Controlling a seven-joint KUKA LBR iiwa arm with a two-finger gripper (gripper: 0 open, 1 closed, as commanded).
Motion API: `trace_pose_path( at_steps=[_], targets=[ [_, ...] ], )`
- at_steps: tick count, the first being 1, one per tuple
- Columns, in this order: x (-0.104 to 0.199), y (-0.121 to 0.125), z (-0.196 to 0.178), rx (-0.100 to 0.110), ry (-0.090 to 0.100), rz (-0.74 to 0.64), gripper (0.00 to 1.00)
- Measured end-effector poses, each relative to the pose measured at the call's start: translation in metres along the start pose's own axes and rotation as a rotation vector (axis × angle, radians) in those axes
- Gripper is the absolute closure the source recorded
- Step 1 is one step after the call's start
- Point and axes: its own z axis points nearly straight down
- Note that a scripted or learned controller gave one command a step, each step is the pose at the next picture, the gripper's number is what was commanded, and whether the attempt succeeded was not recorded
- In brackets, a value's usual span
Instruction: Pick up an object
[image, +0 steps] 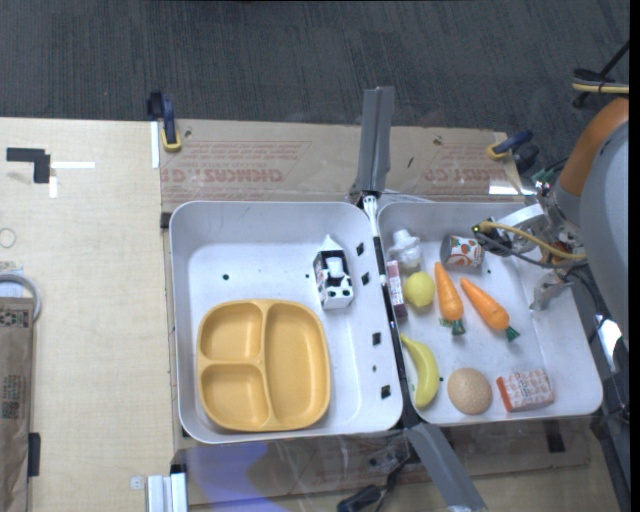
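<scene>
Carrots (447, 291) — two, orange, green-tipped, side by side; hand (549, 292) state unclear.

A flattened brown cardboard sheet (300, 160) lies behind the bins, pinned by yellow-handled clamps (165, 125) on the pale wooden bench (80, 300).

glossy plastic tray (265, 362), smooth white bins (190, 300)

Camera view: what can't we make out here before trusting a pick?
- Gripper: fingers too small and cluttered by cables to tell their state.
- Arm: mostly cut off by the right edge.
- Small carton in the left bin: print too small to read.
- Can: label blurred.
</scene>
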Motion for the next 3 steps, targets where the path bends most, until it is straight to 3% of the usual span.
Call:
trace_pose_path(
  at_steps=[1,2,3],
  targets=[
    [-0.0010,-0.0001,-0.0054,-0.002,-0.005,-0.006,1.00],
    [-0.0002,-0.0010,-0.0054,-0.001,-0.004,-0.006,0.00],
    [-0.0007,-0.0014,-0.0123,0.001,-0.009,-0.011,1.00]
  ],
)
